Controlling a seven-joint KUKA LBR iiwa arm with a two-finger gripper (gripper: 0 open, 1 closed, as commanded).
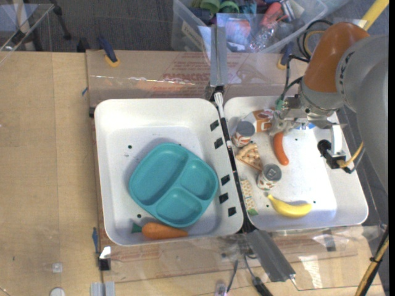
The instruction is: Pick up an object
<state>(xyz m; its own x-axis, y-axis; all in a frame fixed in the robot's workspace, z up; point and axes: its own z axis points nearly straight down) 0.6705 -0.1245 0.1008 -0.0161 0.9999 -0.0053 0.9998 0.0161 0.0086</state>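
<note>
The claw (285, 123) hung low in the right bin (345, 193), near its back wall, just above the top end of the red sausage (281, 149), probably its target; I could not tell its state. The small can (269, 175) and banana (289, 206) lay nearer the front. In the left bin (111, 165), a teal tray (173, 184) and carrot (163, 230) sat well apart from the arm

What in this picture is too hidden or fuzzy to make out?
- Gripper: its fingers are blurred against the clutter under the wrist, camera view.
- Packet: partly covered by the gripper, its print too small to read.
- Carrot: its upper edge is tucked under the teal tray.
- Can: label too small to read.
</note>
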